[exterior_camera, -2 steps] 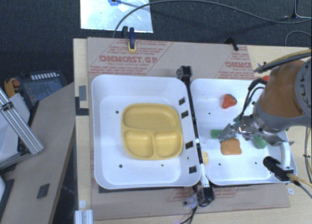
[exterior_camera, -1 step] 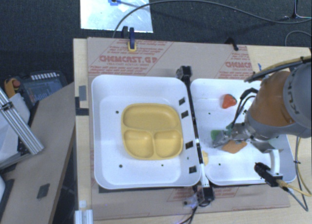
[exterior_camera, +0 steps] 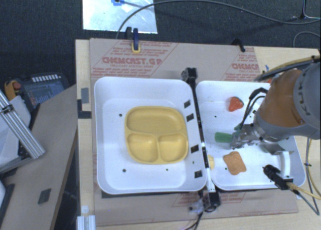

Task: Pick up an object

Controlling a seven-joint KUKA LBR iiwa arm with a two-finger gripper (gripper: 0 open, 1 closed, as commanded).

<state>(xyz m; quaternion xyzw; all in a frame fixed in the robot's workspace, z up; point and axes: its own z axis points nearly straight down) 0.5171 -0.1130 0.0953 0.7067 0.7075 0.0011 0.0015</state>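
The green piece [exterior_camera: 223, 137] lay on the floor of the right bin [exterior_camera: 213, 93], a short, blocky bar with its long side running across the bin, and the gripper [exterior_camera: 239, 140] sat right at its end nearest the arm, touching or all but touching it. Whether the gripper was apart, together or clamped on the green piece could not be told from the view, since the grey wrist and its cables covered that spot. Judged by its look, the green piece was a small toy-like item, probably light and fairly stiff, with a smooth skin that might slide under a loose pinch; the safest hold seemed to be across its narrow width near the middle, not at the tip. Just below the green piece, a tan, flat, bread-like slab [exterior_camera: 234, 162] lay at a tilt, likely light and thin enough to be awkward to lift off the floor. Above the green piece, toward the bin's far wall, a small red-orange lump [exterior_camera: 235, 104] rested well apart from it. Left of the green piece, across the divider, the left bin [exterior_camera: 108, 124] held a yellow tray [exterior_camera: 154, 135] with three compartments.
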